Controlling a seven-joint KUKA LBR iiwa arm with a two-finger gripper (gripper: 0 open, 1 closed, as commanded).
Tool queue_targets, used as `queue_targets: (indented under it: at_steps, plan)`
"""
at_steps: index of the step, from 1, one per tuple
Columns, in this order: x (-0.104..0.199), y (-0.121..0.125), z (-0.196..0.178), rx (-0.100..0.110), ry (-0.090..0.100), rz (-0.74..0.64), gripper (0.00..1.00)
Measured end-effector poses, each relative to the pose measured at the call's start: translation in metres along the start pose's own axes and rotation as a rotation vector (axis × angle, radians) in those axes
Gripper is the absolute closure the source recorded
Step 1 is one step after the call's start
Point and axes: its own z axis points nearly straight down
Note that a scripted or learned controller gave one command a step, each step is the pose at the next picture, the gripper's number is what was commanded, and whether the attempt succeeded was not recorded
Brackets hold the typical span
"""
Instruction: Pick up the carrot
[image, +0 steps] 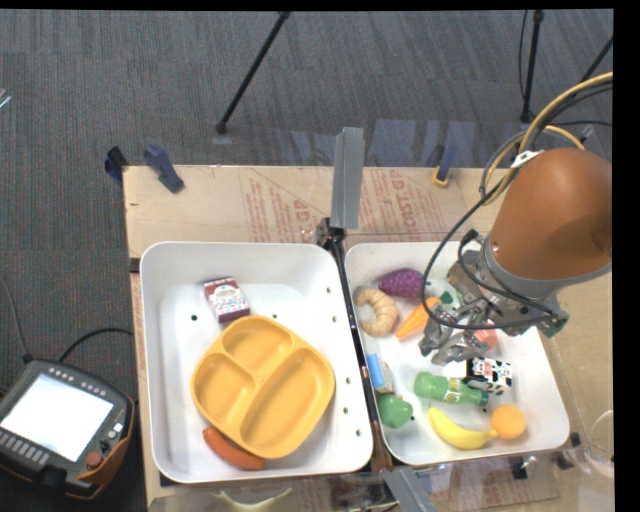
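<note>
Starting at the near edge of the bench, the left shallow white bin (160, 300) holds a yellow three-compartment plastic plate (262, 385); a reddish-brown sausage-shaped toy (232, 451) lies partly under the plate's near rim, its far side hidden. Beyond the plate's far left corner sits a small maroon box with a printed label (226, 298).

At the near side of the right shallow white bin (556, 400) lie a yellow toy banana (458, 429) and, just beside it, a round orange toy fruit (508, 422). Next come a green plastic bottle lying on its side (450, 389), a small green toy (395, 410) of unclear shape, and a slim blue item (378, 373) against the left wall. A small black-and-white printed carton (490, 373) sits near the bottle's right end.

The grey two-finger gripper (452, 343) hangs over the middle of this bin. Its metal parts overlap, so whether the jaws are open or closed cannot be told. The large orange band of the arm (553, 215) covers the bin's far right part.

The orange toy carrot (413, 320) lies on the bin floor just left of the gripper, its right end possibly hidden behind it. A beige ring-shaped pastry toy (378, 310) lies beside the carrot, and a purple grape cluster (402, 283) lies farther back.
</note>
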Motion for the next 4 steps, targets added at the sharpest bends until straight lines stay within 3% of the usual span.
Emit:
queue_targets:
  at_steps: [1, 2, 3, 4]
  plan:
    - [0.040, -0.046, 0.125, -0.002, 0.000, 0.159, 1.00]
    - [0.015, -0.083, -0.051, 0.008, -0.009, 0.272, 1.00]
    - [0.064, -0.050, -0.086, 0.001, -0.003, 0.106, 1.00]
    - [0.103, -0.053, -0.089, -0.002, -0.001, -0.263, 1.00]
